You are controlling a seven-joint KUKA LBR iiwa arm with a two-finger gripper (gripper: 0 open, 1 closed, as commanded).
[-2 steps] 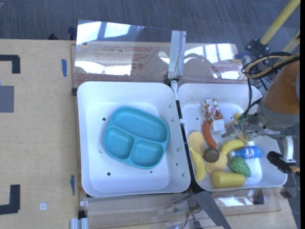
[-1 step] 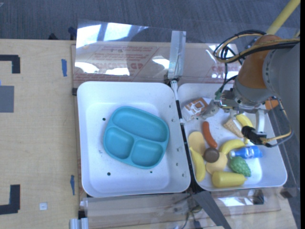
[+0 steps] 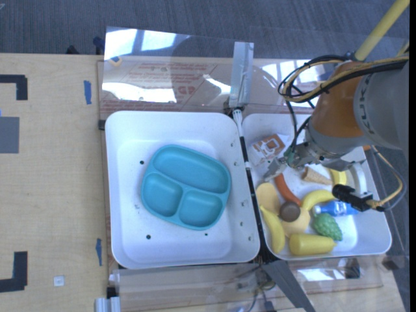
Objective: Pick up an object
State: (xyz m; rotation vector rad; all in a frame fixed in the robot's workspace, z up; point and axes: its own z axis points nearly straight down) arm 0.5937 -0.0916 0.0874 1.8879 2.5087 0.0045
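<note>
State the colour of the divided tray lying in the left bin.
Light blue, a turquoise shade; the tray shows plainly in the camera view.

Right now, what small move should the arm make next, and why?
Probably lower straight down a little: the gripper hovers in the right bin over the orange carrot-like piece, with nothing seen between its fingers.

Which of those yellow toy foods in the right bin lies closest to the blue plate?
The long banana along the right bin's left wall, nearest the blue plate. The other yellow pieces lie further right, among the green and orange toys.
</note>
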